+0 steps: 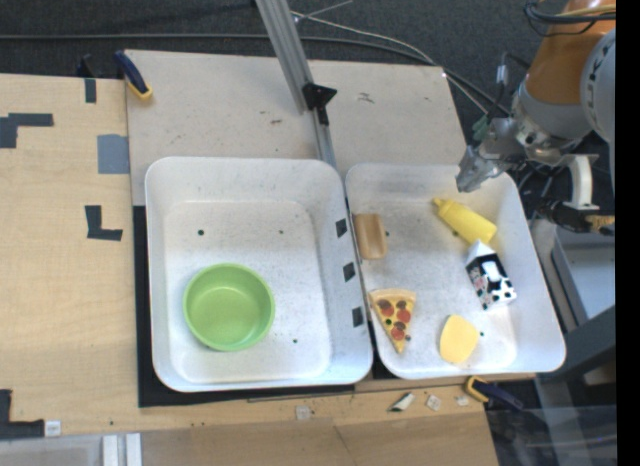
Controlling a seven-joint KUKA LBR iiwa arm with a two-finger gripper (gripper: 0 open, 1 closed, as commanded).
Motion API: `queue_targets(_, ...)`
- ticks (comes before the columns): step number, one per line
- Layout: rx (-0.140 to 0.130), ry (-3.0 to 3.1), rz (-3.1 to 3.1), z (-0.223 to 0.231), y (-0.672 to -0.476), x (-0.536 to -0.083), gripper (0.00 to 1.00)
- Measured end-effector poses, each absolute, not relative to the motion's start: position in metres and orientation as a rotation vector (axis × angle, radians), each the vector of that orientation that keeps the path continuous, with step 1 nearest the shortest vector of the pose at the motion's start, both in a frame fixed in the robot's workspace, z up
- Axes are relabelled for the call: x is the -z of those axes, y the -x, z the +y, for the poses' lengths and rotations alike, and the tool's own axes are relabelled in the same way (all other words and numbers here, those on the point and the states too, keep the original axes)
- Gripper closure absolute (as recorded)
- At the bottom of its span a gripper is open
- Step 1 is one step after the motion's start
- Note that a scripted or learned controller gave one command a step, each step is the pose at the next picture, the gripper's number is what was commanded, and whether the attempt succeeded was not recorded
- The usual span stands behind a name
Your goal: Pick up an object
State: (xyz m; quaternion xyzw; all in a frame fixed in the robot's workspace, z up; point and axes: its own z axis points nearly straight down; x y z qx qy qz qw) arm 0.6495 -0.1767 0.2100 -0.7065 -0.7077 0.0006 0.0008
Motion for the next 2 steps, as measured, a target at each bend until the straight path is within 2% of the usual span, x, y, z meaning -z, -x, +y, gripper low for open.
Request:
queue_targets(1, -0.002, 2.219, -2.222, -0.177, -0.65, -0.21, 0.0)
queue_targets(2, -0.008, 2.218, -2.218, -0.17, -0.642, -0.16, 0.0)
